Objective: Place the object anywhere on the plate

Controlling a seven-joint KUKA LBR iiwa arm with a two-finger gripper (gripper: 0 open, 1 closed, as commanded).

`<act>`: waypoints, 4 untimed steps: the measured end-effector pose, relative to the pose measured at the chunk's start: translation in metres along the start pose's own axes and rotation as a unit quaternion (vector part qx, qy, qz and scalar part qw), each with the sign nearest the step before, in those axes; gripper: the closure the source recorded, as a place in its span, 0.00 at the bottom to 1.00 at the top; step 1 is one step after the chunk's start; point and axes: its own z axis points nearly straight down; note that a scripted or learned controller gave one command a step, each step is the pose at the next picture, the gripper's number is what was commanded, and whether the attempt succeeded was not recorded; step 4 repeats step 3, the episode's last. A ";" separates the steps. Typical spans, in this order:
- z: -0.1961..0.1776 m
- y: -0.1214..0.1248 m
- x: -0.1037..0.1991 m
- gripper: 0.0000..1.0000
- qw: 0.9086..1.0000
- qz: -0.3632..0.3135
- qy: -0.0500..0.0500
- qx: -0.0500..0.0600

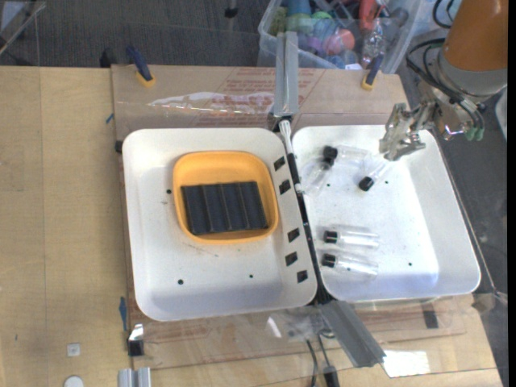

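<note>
A wooden table [56, 216] carries 2 shallow white bins side by side. The left bin [153, 289] holds an orange plate [224, 164] at its middle, with a dark ribbed block [224, 207] lying on it. The right bin [419, 256] holds 4 clear vials with black caps: 2 near its far edge [329, 156] [372, 176], 2 near its left edge toward the near side [348, 237] [347, 263]. The end effector [401, 143] is above the far right corner of the right bin, fingers spread and grasping nothing.

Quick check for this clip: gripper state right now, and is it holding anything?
Gripper: above the far right bin, open or closed cannot be told; nothing is seen between its fingers.
</note>
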 end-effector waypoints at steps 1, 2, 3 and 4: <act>0.003 -0.013 -0.002 1.00 0.996 -0.091 0.000 0.000; 0.004 -0.029 0.001 1.00 0.987 -0.162 0.000 0.000; 0.011 -0.050 0.005 1.00 0.968 -0.251 0.000 0.000; 0.011 -0.050 0.005 1.00 0.968 -0.251 0.000 0.000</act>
